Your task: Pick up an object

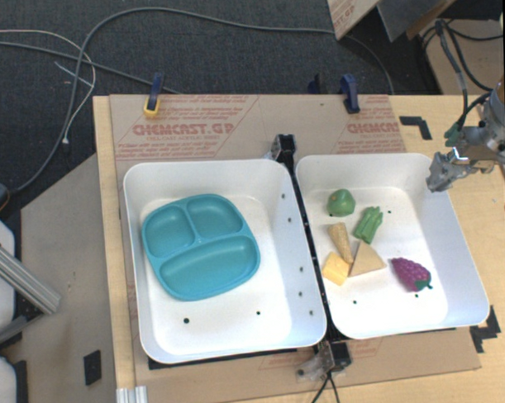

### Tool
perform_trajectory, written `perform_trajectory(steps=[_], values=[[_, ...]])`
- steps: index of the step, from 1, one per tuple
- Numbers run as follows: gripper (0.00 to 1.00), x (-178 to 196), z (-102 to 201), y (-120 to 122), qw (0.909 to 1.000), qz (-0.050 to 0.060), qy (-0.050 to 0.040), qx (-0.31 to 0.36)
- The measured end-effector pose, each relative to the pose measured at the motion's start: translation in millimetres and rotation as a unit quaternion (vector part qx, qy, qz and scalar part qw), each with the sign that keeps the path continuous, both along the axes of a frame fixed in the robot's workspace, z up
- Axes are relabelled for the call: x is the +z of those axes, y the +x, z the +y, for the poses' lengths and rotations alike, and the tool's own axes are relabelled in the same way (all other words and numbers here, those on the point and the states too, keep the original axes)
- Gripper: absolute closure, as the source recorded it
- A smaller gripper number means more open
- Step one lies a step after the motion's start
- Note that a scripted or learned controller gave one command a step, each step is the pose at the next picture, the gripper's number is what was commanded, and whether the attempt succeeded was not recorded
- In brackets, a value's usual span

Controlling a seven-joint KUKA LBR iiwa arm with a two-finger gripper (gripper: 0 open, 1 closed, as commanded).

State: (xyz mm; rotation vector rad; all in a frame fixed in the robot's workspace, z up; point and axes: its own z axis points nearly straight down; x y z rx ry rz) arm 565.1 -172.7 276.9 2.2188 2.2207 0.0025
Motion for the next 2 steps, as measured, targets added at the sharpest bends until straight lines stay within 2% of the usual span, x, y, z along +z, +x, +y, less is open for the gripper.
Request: perform_trajectory(steps=[2], values=[[1.00, -3, 102, -7, 1.0000, 0.003, 0.0015, 0.002]])
